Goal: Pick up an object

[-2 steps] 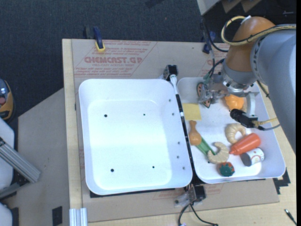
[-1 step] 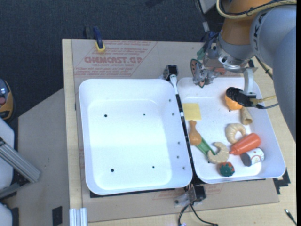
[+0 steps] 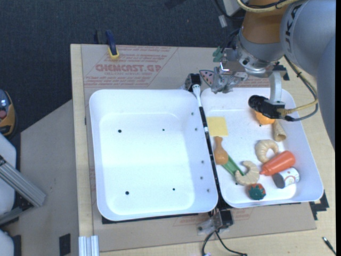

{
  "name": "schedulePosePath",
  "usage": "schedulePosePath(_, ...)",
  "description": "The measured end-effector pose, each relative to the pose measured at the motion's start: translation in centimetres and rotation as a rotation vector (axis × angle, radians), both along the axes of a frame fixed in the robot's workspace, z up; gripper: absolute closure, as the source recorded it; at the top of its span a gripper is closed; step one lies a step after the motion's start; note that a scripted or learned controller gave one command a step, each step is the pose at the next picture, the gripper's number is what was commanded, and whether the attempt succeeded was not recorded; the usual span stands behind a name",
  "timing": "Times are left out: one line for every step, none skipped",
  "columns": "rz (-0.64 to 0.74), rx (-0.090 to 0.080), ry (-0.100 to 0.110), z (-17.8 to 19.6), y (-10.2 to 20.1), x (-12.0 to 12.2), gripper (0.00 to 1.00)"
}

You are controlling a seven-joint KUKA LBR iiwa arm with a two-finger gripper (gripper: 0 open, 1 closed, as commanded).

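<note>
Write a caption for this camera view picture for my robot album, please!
Grey robot arm hovers over the right white bin full of toy food, including a flat yellow square and an orange plastic carrot.

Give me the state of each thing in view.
End effector: above right bin's far edge, nothing seen held.
Left bin: holds no objects.
Right bin: holds the objects.
Yellow square: lying flat.
Carrot: on its side.

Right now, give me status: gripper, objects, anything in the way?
Gripper above right bin's far left corner, nothing between fingers. Objects loose in the right bin: yellow square, orange carrot. Nothing blocking.
</note>
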State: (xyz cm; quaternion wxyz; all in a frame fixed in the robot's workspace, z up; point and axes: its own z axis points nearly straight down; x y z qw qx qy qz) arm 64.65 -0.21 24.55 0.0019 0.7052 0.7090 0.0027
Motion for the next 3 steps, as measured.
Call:
schedulePosePath(0.004,0.001,0.011,-4.0,8.8,0.8,1.0)
schedulePosePath(0.003,0.001,0.003,-6.9,17.5,2.0,1.0)
schedulePosePath(0.003,0.005,-0.006,4.4,23.2,1.4,1.0)
